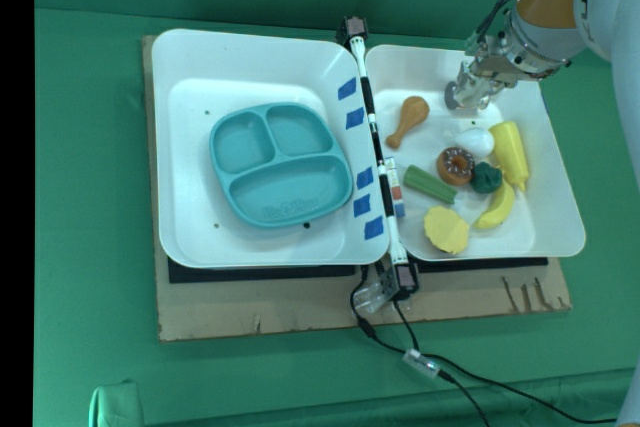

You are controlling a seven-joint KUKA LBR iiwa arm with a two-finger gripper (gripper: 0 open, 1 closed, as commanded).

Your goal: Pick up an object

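Nothing's picked up yet. The gripper [468, 97] hangs over the right bin [560, 215], can't tell its state. Toy food sits below, drumstick [407, 120] and egg [476, 141] nearest.

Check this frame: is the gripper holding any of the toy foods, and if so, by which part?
Nothing is held. The gripper hovers above the right bin, apart from the drumstick and the white egg.

Pincer [466, 98] above toy food in right bin [560, 225]
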